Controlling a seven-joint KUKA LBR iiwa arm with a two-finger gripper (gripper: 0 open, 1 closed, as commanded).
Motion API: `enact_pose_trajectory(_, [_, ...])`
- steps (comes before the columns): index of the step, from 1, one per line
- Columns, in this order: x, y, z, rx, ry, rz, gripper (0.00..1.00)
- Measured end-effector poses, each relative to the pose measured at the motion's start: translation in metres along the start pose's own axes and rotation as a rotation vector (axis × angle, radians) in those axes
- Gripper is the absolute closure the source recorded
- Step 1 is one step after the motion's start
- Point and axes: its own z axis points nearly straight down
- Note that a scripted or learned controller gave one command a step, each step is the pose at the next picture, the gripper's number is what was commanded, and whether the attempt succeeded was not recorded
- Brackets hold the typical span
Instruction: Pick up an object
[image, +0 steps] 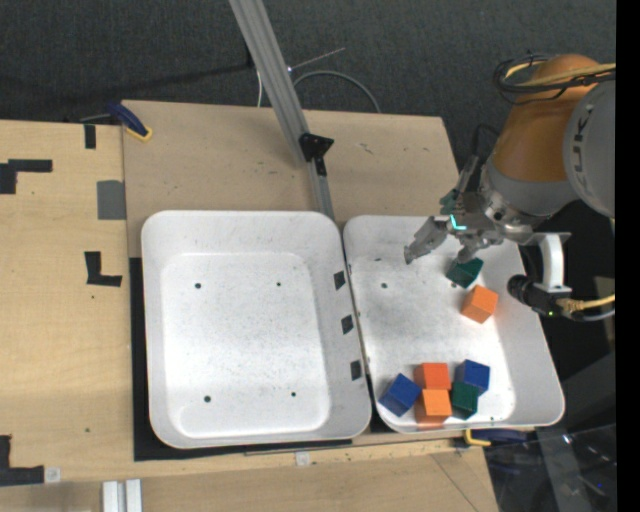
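Note:
My gripper (443, 256) hangs over the back part of the right bin (400, 310), its fingers spread open. One finger (420, 243) points left over bare bin floor. A dark green block (464, 271) lies just under the other finger, and I cannot tell whether they touch. An orange block (480, 303) lies a little nearer, to the right of the green one. At the bin's front sits a cluster: a blue block (400, 393), two orange blocks (434, 375) (434, 403), another blue block (474, 375) and a green block (463, 400).
The left bin (240, 330) lies beside the right one, their rims meeting. A slanted metal bar (285, 95) runs down from the top to the bins' back edge. The arm's orange band (535, 130) looms at the right.

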Motion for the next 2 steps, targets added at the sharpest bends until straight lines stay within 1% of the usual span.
enact_pose_trajectory(1, [0.0,0.001,-0.002,-0.005,-0.001,-0.001,0.0])
enact_pose_trajectory(2, [-0.002,0.004,0.042,0.0,-0.002,0.0,0.0])
